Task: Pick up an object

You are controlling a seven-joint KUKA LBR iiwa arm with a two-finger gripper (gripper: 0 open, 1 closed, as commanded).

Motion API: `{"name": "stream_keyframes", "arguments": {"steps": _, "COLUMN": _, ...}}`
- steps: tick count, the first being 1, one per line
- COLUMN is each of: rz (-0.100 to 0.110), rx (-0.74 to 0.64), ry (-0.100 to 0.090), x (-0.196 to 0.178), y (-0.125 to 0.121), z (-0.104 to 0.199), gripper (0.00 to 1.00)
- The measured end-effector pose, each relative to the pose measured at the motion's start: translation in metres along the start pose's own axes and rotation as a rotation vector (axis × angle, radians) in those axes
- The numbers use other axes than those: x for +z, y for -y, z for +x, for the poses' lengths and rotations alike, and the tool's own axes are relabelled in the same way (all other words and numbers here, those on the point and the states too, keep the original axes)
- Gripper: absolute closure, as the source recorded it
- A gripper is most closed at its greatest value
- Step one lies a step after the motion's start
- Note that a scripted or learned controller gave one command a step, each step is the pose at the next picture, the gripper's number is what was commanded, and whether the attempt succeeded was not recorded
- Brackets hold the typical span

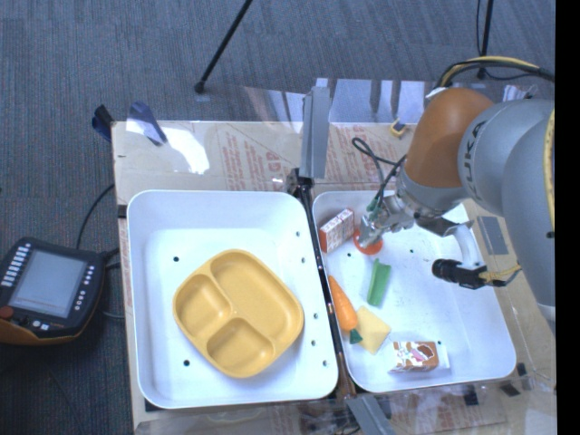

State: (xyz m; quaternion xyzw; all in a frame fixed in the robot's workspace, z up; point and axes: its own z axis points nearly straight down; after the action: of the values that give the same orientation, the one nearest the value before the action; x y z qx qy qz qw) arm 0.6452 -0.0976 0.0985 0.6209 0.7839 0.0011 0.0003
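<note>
Grey carpet surrounds the counter [227,152], which carries two white bins side by side. Whether the jaws [373,229] are parted or clenched I cannot tell; they hang low over the right bin [480,333], touching or just above a small red-orange round thing [367,244] (possibly a toy tomato, partly hidden). It looks light, smooth and likely to roll, so a grip across its middle seems best. Just beside it to the left lies a small red box [336,230], stiff and flat-sided. Nearer the front are a green stick [379,282], a carrot [342,304], a yellow wedge [372,330] and a packet [419,356]. In the left bin [154,225] sits a yellow divided plate [237,312].
</note>
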Motion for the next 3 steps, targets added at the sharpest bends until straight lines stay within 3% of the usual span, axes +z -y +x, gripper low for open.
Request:
{"name": "stream_keyframes", "arguments": {"steps": 1, "rz": 0.001, "rx": 0.001, "ry": 0.0, "x": 0.0, "y": 0.0, "z": 0.0, "gripper": 0.0}}
{"name": "stream_keyframes", "arguments": {"steps": 2, "rz": 0.005, "rx": -0.158, "ry": -0.002, "x": 0.011, "y": 0.007, "z": -0.01, "gripper": 0.0}}
{"name": "stream_keyframes", "arguments": {"steps": 3, "rz": 0.005, "rx": -0.164, "ry": -0.002, "x": 0.012, "y": 0.059, "z": 0.014, "gripper": 0.0}}
